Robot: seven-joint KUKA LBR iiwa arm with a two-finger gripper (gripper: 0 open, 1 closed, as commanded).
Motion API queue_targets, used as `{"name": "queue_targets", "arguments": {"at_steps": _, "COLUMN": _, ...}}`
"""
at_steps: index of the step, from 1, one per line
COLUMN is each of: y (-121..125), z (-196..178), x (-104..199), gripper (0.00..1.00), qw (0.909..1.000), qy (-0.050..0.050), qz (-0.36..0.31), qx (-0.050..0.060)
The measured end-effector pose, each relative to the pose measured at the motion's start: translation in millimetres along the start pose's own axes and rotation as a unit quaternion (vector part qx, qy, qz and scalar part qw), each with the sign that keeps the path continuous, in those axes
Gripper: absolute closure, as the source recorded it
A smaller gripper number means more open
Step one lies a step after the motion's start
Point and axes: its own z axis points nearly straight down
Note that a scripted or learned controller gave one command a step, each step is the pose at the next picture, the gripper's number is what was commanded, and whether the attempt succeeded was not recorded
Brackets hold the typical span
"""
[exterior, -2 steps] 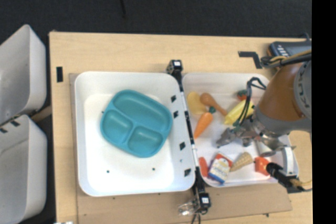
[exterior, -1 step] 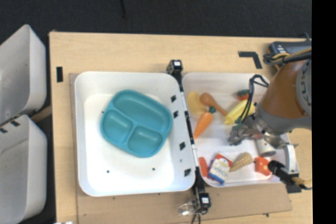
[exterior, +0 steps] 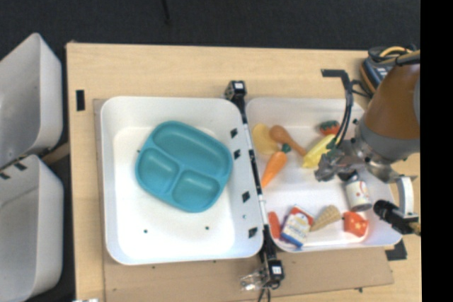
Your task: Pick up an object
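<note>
My gripper [exterior: 330, 167] hangs over the right bin [exterior: 301, 191], just right of its middle, below the orange-banded wrist. A yellow banana-like piece [exterior: 316, 151] lies right beside it on the upper left. An orange carrot [exterior: 274, 165] and a brown drumstick [exterior: 286, 137] lie to its left near a yellow piece [exterior: 262, 138]. Below it are an ice-cream cone [exterior: 325, 217], a small white and blue carton [exterior: 296, 228], a red tomato-like piece [exterior: 356, 223] and a white can [exterior: 357, 192].
The left bin [exterior: 124, 223] holds a teal divided plate [exterior: 185, 165]. A small red and green piece [exterior: 328, 127] lies at the right bin's far side. Black clips run along the wall between the bins. A cable arcs over the right bin.
</note>
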Motion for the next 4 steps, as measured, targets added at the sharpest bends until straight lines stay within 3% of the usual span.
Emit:
{"name": "queue_targets", "arguments": {"at_steps": 1, "y": 5.3, "z": -64.2, "x": 0.6, "gripper": 1.00, "qw": 1.0000, "qy": 0.000, "qz": 0.000, "qx": -0.001}}
{"name": "queue_targets", "arguments": {"at_steps": 2, "y": 6.1, "z": -71.1, "x": -0.4, "gripper": 1.00, "qw": 1.0000, "qy": 0.000, "qz": -0.001, "qx": 0.002}}
{"name": "queue_targets", "arguments": {"at_steps": 4, "y": 106.7, "z": -64.7, "x": 50.2, "gripper": 1.00, "qw": 1.0000, "qy": 0.001, "qz": -0.001, "qx": 0.001}}
